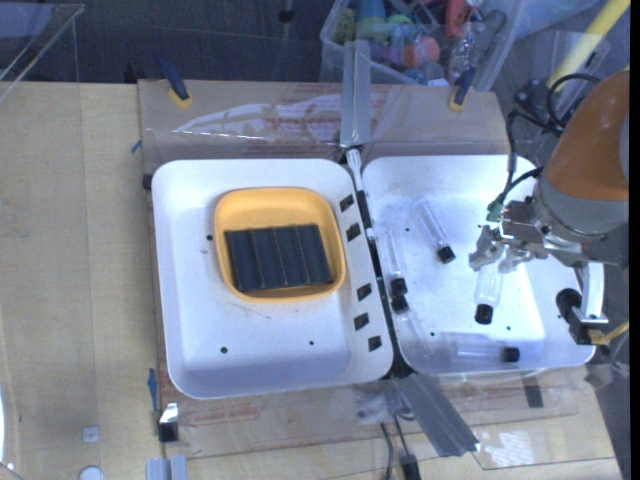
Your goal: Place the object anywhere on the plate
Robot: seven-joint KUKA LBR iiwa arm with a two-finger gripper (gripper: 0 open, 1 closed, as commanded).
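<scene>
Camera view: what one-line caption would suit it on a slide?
Pincer over the right bin of clear vials; yellow plate waits in the left bin.

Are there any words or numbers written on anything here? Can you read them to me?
No, there are no words or numbers I can read.
The yellow plate and the dark ridged block on it are plain.
The clear tubes with black caps in the right bin show no labels.
The tub of colourful toys at the back is too blurred to tell.

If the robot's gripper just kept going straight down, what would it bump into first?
Probably the clear tube with a black cap, lying in the right bin just under the gripper. Depth is hard to judge.
</scene>
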